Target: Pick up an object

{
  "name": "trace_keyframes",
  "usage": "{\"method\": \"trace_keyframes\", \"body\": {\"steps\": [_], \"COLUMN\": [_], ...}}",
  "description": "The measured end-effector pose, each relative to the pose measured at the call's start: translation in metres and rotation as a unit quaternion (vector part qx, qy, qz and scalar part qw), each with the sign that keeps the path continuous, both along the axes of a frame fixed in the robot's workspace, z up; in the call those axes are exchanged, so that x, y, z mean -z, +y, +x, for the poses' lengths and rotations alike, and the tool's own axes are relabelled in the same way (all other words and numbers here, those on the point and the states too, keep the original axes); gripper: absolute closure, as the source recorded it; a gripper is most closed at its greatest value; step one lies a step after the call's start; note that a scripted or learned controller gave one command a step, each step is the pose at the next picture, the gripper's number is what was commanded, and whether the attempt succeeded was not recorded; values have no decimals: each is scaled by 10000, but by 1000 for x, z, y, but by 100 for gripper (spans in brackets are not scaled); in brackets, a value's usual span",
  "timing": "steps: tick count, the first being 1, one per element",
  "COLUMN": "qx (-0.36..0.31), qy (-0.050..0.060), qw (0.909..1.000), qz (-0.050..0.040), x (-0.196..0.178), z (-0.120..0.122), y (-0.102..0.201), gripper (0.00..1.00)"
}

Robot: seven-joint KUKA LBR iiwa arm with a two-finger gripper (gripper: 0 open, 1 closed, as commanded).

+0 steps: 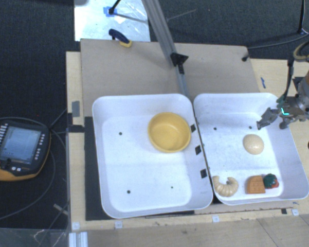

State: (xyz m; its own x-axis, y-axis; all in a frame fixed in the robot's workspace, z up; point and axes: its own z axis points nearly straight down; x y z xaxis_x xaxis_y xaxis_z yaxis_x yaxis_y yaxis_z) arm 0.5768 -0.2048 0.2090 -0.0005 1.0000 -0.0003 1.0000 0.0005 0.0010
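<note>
Far left, off the bench, a pendant (18, 151) lies on the dark floor. Left bin (113, 189) holds one thing: a yellow bowl (169, 131) near its upper right corner, upright, open side up. A grey pole (162, 27) slants down from the top to the seam between the bins.

Right bin (223, 122) holds the likely targets. Front row: a pale ridged croissant-like piece (225, 186) near the front left corner, then an orange block (255, 184) with a small red-and-green thing (270, 180) touching its right side. Above them, apart, sits a cream egg (253, 144), alone in the middle right of the bin.

Gripper (270, 118) comes in over the right bin's upper right part, above and just right of the egg, not touching it. Nothing between the fingers; they look spread, though small and a bit blurry.

Judgement: egg is the nearest pick. Probably light, hard, smooth plastic, rounded, so it can roll or squirt out of a pinch. Best to take it across its short middle, fingers centred and coming straight down. The bowl would need a rim grip; the front-row bits sit close to the wall, awkward.
</note>
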Motion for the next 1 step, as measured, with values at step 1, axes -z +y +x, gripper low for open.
{"method": "trace_keyframes", "body": {"steps": [1], "qx": [0], "qy": [1], "qw": [10000], "qz": [0], "x": [0], "z": [0], "y": [0], "gripper": [0]}}
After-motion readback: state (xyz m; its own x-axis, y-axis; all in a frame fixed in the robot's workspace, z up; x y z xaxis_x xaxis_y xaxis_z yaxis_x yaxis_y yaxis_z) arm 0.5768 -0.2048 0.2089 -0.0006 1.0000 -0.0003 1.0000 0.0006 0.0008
